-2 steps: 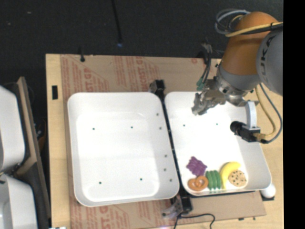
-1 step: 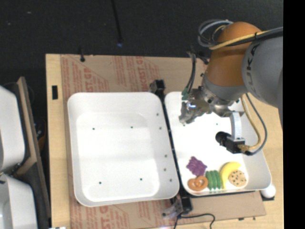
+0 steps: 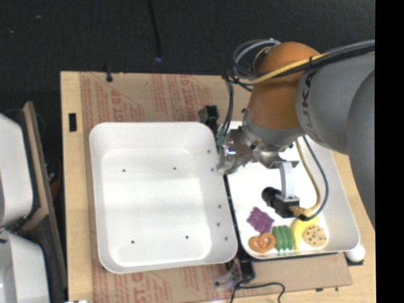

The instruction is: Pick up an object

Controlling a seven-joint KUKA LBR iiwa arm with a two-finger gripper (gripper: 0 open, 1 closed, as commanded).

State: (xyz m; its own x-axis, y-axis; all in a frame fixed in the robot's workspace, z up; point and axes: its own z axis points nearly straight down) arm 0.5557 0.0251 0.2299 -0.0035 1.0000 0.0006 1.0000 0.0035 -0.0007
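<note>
One hand (image 3: 235, 154), apparently at the right bin (image 3: 334, 202)

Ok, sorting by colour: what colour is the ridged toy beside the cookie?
Green; camera view shows the ridged toy best.

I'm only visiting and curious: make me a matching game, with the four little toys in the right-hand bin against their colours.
Things:
1. pretzel-shaped toy
2. ridged toy
3. round cookie toy
4. jagged flat toy

Colours:
a. purple
b. tan with dark spots
c. orange
d. green

Pairs: 1-c, 2-d, 3-b, 4-a.
</note>
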